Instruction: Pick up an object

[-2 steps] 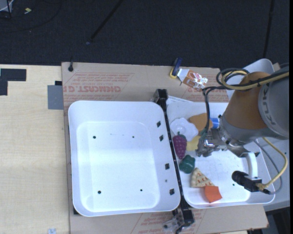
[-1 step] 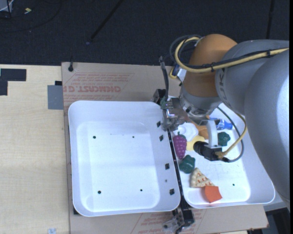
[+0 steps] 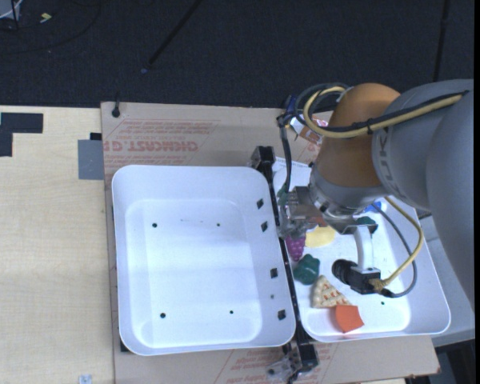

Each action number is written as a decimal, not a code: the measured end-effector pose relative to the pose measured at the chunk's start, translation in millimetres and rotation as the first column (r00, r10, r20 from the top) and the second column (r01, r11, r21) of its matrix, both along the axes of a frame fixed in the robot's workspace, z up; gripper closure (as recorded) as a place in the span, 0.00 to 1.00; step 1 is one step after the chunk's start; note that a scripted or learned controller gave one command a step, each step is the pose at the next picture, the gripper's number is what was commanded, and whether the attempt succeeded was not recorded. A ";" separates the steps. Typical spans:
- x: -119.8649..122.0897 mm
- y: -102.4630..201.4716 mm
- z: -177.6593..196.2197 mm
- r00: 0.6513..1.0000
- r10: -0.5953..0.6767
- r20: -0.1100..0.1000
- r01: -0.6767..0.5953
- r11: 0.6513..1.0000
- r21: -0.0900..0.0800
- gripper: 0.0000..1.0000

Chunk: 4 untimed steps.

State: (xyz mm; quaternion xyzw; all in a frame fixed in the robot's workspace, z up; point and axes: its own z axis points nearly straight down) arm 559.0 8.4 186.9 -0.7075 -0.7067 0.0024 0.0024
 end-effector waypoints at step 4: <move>-37.8 173.1 104.3 1.000 0.011 -0.008 -0.011 1.000 0.000 1.00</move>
